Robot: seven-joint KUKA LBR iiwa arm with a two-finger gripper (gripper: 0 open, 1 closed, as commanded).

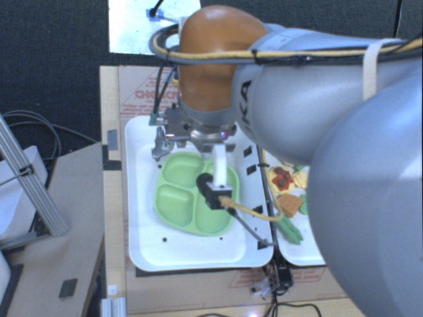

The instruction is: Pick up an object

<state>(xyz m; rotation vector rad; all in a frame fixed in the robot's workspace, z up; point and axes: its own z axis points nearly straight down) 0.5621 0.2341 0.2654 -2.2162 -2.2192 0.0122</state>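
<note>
The big grey arm [317,111] comes in from the right and bends down over the left bin [142,243], orange band [211,51] up top and wrist pointing pretty much straight down. The green divided plate [175,200] lies flat in the middle of that bin, and the claw [192,140] sits right over its far edge. Honestly can't tell if the claw is open or closed from this angle. The right bin [304,256] has some small food-like toys [284,180], including a long green piece [291,230].

Bench [111,197] bearing left bin [142,243], right bin [301,255]
</note>
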